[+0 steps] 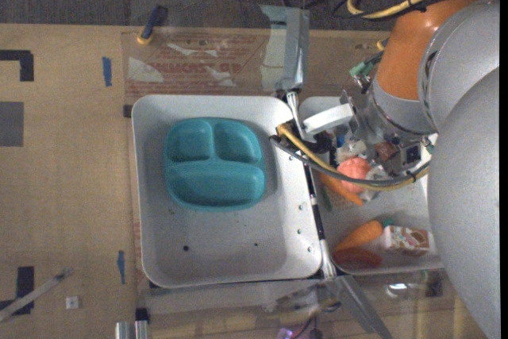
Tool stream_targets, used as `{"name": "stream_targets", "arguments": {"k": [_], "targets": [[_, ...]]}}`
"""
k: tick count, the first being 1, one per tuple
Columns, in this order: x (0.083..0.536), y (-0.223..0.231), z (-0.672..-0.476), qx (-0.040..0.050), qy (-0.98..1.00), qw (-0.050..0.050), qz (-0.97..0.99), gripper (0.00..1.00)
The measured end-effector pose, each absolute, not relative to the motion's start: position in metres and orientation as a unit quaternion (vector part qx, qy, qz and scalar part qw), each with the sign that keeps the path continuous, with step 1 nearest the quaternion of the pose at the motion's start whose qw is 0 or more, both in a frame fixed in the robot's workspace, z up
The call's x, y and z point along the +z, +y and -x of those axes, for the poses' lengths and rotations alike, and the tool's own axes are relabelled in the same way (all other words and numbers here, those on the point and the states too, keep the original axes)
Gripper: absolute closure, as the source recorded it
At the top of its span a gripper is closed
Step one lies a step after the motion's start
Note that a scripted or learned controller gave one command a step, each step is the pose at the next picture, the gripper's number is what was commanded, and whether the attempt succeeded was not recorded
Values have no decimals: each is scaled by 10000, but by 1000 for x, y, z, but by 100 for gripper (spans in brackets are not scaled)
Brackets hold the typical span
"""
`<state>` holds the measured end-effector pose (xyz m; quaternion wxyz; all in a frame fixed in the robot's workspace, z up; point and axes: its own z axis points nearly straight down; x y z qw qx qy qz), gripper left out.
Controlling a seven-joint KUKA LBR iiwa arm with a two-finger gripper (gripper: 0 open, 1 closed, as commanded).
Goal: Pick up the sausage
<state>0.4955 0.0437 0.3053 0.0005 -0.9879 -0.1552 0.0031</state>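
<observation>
A dark red sausage (pixel 358 257) lies at the near edge of the right bin (pixel 413 206), just below an orange carrot (pixel 363 234). The arm's wrist hangs low over the far left part of that bin, and my gripper (pixel 347 150) sits under it among cables, well above the sausage in the view. Right by the gripper lies a pink and orange round item (pixel 354 172); whether the gripper touches it I cannot tell.
The left bin (pixel 159 250) holds a teal divided plate (pixel 213 163). A small printed carton (pixel 407 239) rests right of the carrot. A yellow and black cable (pixel 317 157) loops across the wall between the bins. The arm's grey body covers the right side.
</observation>
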Motion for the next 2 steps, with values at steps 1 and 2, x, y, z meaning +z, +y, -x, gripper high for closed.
{"name": "stream_targets", "arguments": {"k": [1,2], "targets": [[411,49,-497,18,-2479,0,9688,100],[337,-4,-482,33,-1834,9,9830,100]]}}
